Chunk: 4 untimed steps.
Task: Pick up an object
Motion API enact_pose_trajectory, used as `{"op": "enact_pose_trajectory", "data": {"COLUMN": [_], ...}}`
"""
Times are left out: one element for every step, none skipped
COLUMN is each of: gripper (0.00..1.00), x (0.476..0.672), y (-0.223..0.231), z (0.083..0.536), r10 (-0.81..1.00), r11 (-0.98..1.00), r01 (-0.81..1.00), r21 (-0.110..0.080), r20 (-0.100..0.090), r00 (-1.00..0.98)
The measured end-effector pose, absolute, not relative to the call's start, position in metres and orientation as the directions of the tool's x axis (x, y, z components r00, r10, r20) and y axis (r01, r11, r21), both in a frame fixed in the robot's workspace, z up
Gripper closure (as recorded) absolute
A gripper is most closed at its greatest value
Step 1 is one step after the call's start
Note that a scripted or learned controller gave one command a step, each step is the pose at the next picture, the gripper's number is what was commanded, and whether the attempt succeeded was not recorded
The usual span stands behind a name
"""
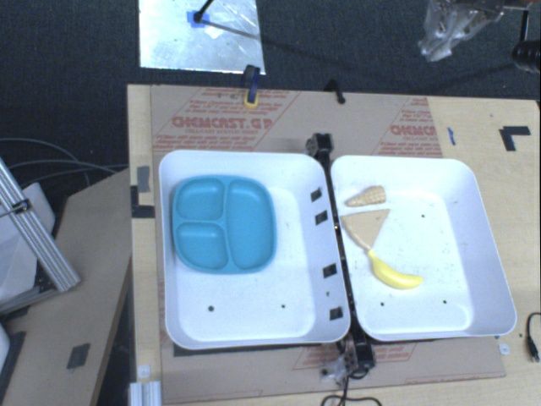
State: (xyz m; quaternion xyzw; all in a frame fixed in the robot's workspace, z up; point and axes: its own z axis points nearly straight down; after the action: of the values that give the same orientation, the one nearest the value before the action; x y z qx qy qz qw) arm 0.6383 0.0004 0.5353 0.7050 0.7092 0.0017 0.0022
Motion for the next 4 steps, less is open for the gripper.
{"op": "enact_pose_trajectory", "data": {"gripper": [1.00, 1.00, 1.00, 1.00], "x": [0.670, 0.664, 0.669, 0.654], "y": [0.018, 0.064, 0.058, 0.096], "z": [0.535, 0.506, 0.537, 0.494], "r10": [1.000, 1.000, 1.000, 1.000], "r11": [0.006, 0.008, 0.004, 0.008], "r01": [1.000, 1.000, 1.000, 1.000], "r21": [0.005, 0.000, 0.005, -0.002], "r20": [0.000, 0.001, 0.001, 0.001], "r00": [-0.006, -0.008, -0.004, -0.008]}}
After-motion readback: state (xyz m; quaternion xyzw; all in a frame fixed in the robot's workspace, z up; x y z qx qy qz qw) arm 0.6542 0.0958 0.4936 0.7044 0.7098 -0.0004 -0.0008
